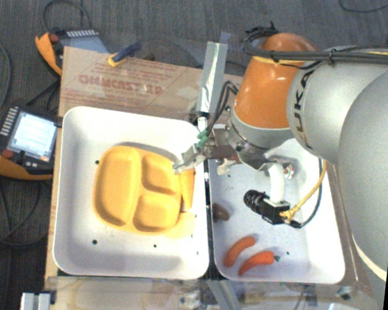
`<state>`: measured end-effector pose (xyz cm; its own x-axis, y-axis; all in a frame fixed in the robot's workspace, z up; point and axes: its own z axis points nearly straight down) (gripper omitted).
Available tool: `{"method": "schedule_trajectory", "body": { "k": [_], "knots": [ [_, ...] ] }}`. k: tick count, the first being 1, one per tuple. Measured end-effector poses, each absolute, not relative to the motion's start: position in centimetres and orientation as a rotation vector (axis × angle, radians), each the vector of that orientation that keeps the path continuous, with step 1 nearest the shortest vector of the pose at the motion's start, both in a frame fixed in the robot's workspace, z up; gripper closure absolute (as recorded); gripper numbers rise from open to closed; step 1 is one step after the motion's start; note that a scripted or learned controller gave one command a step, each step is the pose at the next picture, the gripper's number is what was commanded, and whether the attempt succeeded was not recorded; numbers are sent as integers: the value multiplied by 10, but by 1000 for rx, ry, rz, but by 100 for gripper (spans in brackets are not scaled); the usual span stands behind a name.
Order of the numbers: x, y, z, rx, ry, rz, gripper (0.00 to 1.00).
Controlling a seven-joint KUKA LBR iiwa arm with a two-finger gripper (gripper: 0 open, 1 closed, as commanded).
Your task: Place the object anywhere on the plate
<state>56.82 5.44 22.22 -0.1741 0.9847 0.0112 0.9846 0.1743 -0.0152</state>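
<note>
Where the bins meet, see arm reaching across right bin. Find plate in left bin, gripper over plate's right rim; cannot tell whether spread or pinching. Note carrot, sausage, brown lump near right bin's lower-left corner.

I am counting two white bins: the left bin and the right bin. I am seeing one yellow plate, divided into three compartments, in the left bin. In the right bin I am counting three loose items: one orange sausage, one orange carrot and one small brown object. One arm is showing, with one gripper.
</note>
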Motion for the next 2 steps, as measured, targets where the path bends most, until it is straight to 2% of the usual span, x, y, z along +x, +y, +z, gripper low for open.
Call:
{"method": "schedule_trajectory", "body": {
  "k": [1, 2],
  "knots": [
    [569, 55, 230, -2003, -2391, 7, 100],
    [569, 55, 230, -2004, -2392, 7, 0]
  ]
}}
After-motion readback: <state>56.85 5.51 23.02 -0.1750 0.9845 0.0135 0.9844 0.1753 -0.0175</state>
